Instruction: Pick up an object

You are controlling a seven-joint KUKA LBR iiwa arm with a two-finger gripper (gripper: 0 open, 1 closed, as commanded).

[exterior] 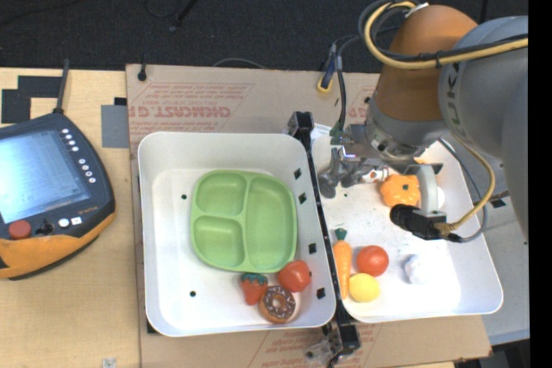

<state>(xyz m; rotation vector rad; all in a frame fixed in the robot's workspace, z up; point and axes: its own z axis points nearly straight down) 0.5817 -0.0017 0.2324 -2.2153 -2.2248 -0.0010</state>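
Observation:
My gripper hangs low over the upper left part of the right bin, close to the divider between the bins. Just to its right lies an orange rounded toy fruit. Nearer the front of that bin are a carrot, a red tomato, a yellow lemon and a small pale grey object. I see nothing held by the gripper.
The left bin holds a green divided plate, with a strawberry, a second tomato and a donut along its front edge. A control pendant lies on the bench at far left. The arm's bulk and cables overhang the right bin's back.

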